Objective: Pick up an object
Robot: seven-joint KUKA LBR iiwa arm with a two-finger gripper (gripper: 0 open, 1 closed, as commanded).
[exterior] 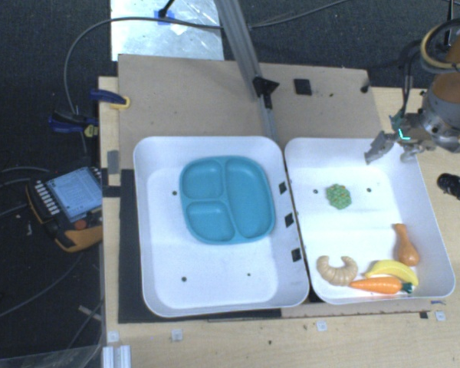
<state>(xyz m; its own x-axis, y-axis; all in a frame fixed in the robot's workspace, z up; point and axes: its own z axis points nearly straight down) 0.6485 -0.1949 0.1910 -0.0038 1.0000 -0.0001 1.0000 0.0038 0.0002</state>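
The right bin [425, 190] holds a small green bumpy item [338, 196] near its middle. Along its near edge lie a tan curved piece [336, 270], an orange carrot [378, 286] and a yellow banana [395, 270]. An orange-brown drumstick-shaped piece [404, 245] sits just above the banana. My gripper [392, 152] hovers over the far right corner of this bin, open, with nothing between its fingers. It is well apart from the green item, up and to the right of it.
The left bin [161, 267] carries a blue divided plate [227, 199]. A grey pole [241, 37] slants down to the gap between the bins. Clamps and a handheld device [69, 202] lie off the bench to the left.
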